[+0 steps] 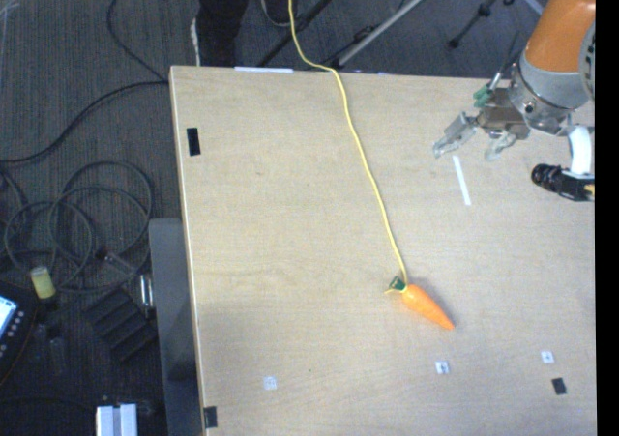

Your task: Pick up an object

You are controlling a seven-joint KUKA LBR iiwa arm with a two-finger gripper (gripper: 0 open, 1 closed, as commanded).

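An orange toy carrot (426,306) with a green top lies on the tan bench top (280,231), right of centre toward the near edge. A yellow cord (363,168) runs from its green end up across the bench and off the far edge. My gripper (467,148) hangs over the far right part of the bench, well above and to the right of the carrot. Its two fingers (447,140) are spread apart, open, with nothing between them. A thin white stick (462,181) lies just below the fingertips.
Small black and white markers (442,366) dot the bench near the front and the left edge (193,141). A black fitting (561,179) sits at the right edge. Cables and gear lie on the dark floor (77,221) to the left; stands are behind the bench.
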